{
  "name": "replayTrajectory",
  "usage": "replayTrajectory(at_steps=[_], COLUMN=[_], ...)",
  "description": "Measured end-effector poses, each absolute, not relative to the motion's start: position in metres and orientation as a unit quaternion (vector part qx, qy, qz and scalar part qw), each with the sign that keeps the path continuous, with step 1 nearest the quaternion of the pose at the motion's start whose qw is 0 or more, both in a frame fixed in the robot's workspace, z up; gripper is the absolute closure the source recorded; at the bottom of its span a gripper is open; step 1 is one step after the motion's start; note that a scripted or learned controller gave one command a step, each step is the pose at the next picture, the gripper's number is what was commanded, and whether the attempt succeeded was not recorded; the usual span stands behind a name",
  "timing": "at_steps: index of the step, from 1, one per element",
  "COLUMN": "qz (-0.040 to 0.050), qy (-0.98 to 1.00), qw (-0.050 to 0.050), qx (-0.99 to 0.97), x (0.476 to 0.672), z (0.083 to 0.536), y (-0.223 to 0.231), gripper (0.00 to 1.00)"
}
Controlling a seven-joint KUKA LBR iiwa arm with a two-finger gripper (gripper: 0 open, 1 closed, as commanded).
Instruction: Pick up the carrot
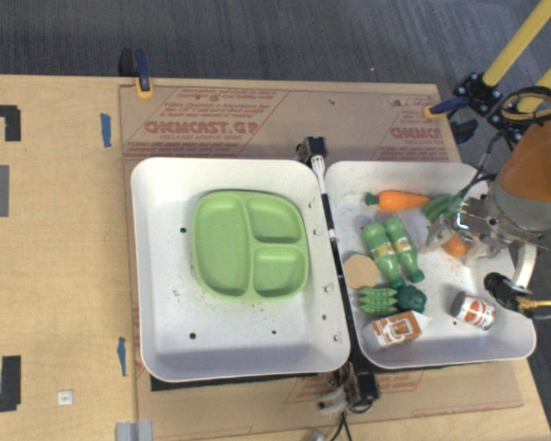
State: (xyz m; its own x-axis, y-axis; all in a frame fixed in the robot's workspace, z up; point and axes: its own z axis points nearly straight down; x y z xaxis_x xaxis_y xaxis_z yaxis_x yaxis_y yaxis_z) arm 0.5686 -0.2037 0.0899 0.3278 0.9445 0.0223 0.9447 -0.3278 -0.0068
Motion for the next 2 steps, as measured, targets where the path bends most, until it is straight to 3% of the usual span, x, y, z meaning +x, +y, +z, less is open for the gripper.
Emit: replayTrajectory(at_steps=[1, 2], qz=[-0.0062, -0.0091], qy=[-0.579, -0.581], qw=[-0.001, 0.004], qx=[-0.816, -0.814], x=[0.5691, 0.5709], z=[0.1006, 0.1007], y=[-0.2098, -0.2041], gripper=[1.00, 0.00])
